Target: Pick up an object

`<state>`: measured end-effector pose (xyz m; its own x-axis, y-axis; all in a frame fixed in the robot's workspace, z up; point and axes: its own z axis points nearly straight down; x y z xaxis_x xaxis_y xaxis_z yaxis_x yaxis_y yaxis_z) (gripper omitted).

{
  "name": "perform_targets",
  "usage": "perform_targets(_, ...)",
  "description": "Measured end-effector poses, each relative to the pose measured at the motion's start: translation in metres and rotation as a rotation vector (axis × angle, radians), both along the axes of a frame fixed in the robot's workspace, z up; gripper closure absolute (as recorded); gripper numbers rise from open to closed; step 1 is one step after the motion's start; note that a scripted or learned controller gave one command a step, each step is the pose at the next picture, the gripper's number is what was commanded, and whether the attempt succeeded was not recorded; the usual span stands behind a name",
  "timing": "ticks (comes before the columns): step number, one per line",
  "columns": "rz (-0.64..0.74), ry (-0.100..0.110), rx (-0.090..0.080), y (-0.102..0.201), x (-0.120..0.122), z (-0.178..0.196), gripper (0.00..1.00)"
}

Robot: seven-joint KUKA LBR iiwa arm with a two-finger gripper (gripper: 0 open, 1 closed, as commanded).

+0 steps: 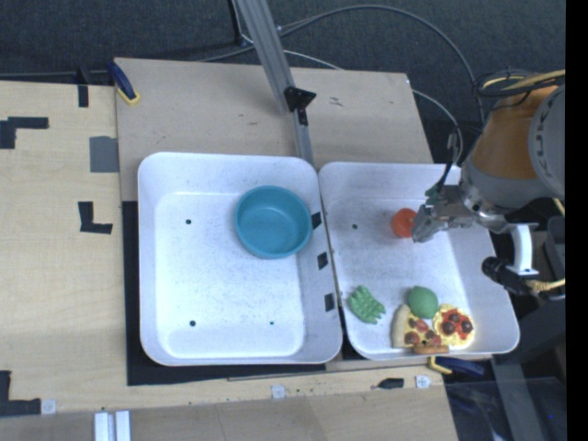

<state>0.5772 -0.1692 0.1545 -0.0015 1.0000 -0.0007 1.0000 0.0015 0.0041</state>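
Two shallow white plastic bins are sitting side by side on a pale wooden bench (pixel 230 99). The left bin (pixel 175 274) is holding a round blue plastic bowl (pixel 273 220), which is resting upright near the bin's upper right corner, close to the wall shared with the neighbouring bin.

The right bin (pixel 367 184) is being entered from the right by the grey arm with the orange band (pixel 514 145). The two-finger gripper (pixel 424 226) is being held low over the bin's upper half, just beside a small round red-orange ball (pixel 403 222), which is lying on the bin floor at the gripper's left. The ball is appearing to touch the gripper tip or sit right against it, but it cannot be told whether the ball is lying between the fingers, and it cannot be told how far apart the fingers are standing, since they are being seen as one dark mass.

Along the near edge of the right bin, three more toy items are lying: a ridged green leafy piece (pixel 366 304) toward the left, a rounded green lump (pixel 423 299) to its right, and a yellow pizza-like slice with red spots (pixel 435 329) touching that lump in the near right corner. All three are lying well apart from the gripper.

A grey metal pole (pixel 266 39) is slanting over the bench above the bins.
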Motion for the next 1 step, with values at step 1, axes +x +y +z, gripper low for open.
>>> perform_targets(1,-0.001,0.001,0.000,-0.0034,0.0050,0.0603,1.00)
